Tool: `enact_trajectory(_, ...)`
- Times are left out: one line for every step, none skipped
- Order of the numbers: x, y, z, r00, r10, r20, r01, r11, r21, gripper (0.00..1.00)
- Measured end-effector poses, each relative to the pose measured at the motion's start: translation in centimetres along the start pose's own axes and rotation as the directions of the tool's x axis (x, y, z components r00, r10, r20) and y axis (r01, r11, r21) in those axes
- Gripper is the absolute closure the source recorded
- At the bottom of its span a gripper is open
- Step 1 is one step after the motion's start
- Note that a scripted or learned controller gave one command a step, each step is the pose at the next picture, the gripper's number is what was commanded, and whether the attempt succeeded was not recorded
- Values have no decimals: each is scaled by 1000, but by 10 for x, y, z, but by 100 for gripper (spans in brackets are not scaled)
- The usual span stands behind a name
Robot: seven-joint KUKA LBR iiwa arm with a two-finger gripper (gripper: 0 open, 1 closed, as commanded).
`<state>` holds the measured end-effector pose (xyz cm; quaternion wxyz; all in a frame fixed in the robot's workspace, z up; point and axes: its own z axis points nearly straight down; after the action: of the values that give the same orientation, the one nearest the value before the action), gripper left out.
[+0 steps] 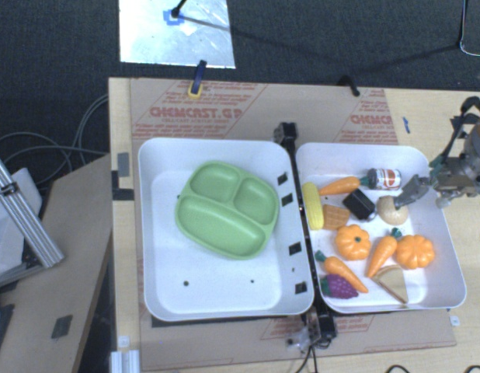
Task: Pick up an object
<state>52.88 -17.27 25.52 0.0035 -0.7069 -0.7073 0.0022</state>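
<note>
The arm is running off the table's right edge, so most of it is being cut from view, and the jaws (415, 190) are sitting too small and blurred to tell whether they are parted or clenched. They are hanging over the right bin (450, 282), just beside the pale round object (392, 209), with nothing visibly between them. The toy foods are crowding that bin: two pumpkins (353, 242), carrots (382, 254), corn (312, 206), grapes (341, 287). The green divided plate (227, 208) is lying in the left bin (158, 286), with bare floor showing along the bin's near edge.
</note>
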Motion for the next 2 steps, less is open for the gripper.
enact_trajectory(0, 2, -5, 1000, -3, 2, 3, 1000, -9, 0)
enact_trajectory(2, 10, 40, 1000, -1, 1, 1, 1000, -6, 0)
